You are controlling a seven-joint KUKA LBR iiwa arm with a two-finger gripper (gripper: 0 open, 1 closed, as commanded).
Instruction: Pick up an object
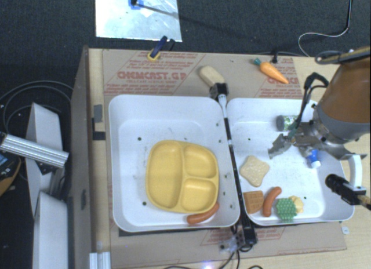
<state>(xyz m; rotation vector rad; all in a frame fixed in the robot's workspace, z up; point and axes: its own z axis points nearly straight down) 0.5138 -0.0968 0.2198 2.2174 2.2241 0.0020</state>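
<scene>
While I reach in from the right, my gripper [282, 144] hovers over the right bin [255, 117], fingers slightly apart, holding nothing. Below it lie a cracker [254, 170], a sausage [271, 200] and a green toy [285, 208].

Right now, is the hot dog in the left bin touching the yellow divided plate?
Touching. The camera view shows the hot dog lying against the lower right rim of the yellow divided plate, with no white bin floor visible between them.

yellow tray [174, 172], white bins [130, 146], orange carrot [272, 72], green toy [285, 208], red sausage [271, 200]
</scene>
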